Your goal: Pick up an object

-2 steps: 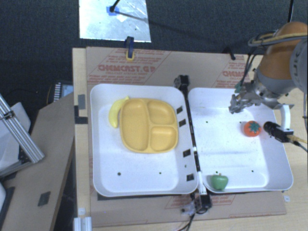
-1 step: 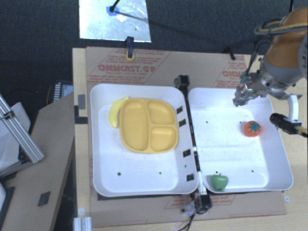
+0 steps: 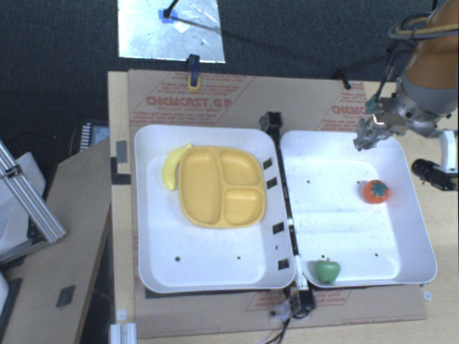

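Orange tomato (image 3: 375, 191) lies near, apparently just below, the gripper (image 3: 366, 141).

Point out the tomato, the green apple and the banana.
tomato (image 3: 375, 191): camera view, middle of its red body.
green apple (image 3: 326, 271): camera view, middle of its green skin.
banana (image 3: 171, 168): camera view, middle of the curved part beside the yellow plate.

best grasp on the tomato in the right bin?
Probably from straight above, fingers closing across the round body of the tomato, either side of its green stem cap. It sits alone on the flat floor of the right bin, away from the walls.
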You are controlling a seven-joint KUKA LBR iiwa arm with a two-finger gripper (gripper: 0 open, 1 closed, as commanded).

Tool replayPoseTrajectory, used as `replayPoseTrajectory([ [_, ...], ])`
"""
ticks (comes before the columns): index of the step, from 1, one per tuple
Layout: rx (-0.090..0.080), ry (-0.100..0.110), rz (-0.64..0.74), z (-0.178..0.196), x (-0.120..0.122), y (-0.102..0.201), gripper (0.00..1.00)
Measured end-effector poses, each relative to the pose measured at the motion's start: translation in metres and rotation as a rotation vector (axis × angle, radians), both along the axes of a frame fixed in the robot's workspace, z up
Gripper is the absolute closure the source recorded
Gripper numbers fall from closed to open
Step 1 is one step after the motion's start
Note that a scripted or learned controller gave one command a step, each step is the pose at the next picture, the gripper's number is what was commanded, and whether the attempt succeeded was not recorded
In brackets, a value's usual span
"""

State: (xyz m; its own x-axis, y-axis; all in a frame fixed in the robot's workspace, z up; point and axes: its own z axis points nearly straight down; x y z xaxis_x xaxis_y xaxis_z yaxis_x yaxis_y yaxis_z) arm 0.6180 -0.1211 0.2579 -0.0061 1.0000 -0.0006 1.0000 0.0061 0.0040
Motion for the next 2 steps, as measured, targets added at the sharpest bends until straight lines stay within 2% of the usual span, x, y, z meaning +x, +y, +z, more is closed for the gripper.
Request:
replayPoseTrajectory([
  [1,0.002,0.004,0.003,-0.001,-0.022,0.058,1.0],
  [2,0.001,0.004,0.002,-0.011,-0.039,0.097,1.0],
])
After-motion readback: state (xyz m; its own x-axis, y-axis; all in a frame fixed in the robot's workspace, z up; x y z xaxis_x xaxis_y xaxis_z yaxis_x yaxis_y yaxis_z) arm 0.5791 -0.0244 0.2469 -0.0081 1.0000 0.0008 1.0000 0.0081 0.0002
